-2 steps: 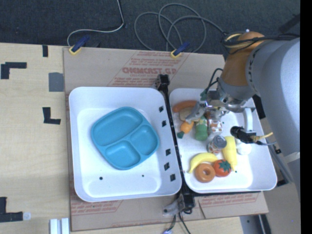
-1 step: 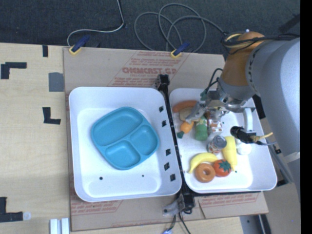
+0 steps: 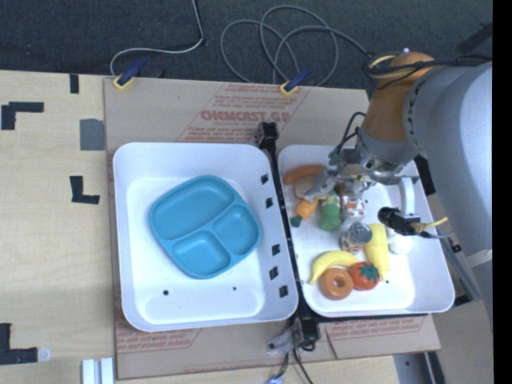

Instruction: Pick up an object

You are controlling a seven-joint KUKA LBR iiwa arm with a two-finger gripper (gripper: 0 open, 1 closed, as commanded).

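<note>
- Nearest you, at the 6 o'clock end of the right bin (image 3: pixel 432 294), you have a brown doughnut (image 3: pixel 336 283) touching a red tomato (image 3: pixel 366 275) at its 3 o'clock side.
- Just above those, a yellow banana (image 3: pixel 330 262) curves at 11 o'clock of the doughnut, and a second yellow piece (image 3: pixel 378 248) stands upright at 12 o'clock of the tomato.
- In the left bin (image 3: pixel 136 294) you see a blue divided plate (image 3: pixel 206 226) lying flat, about in the middle.
- Mid-bin on the right, a green toy (image 3: pixel 330 214) sits beside a small orange piece (image 3: pixel 306 209) at its 9 o'clock.
- The gripper (image 3: pixel 346 189) hangs over that cluster — you cannot tell how far its fingers are spread, nor whether anything is between them.
- Farther on, an orange carrot-like toy (image 3: pixel 302 173) lies at 10 o'clock of the gripper, near the divider.
- Farthest, the grey arm (image 3: pixel 448 134) with its orange band (image 3: pixel 388 106) comes in from 3 o'clock.
</note>
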